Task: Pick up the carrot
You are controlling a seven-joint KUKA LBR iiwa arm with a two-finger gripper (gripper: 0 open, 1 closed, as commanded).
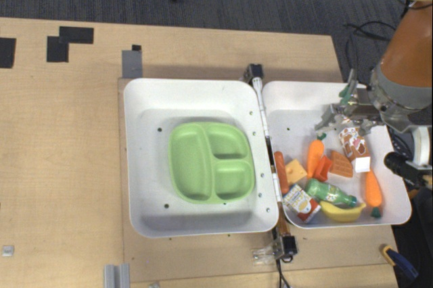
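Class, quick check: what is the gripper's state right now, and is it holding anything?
Gripper: open, holding nothing; it hangs over the right bin, above the carrot.

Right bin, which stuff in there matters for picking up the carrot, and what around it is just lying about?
For the job:
carrot, upright in the right bin
claw, hanging over that bin's upper part

Just lying about:
second carrot
banana
green bottle
cheese wedge
green plate in the left bin
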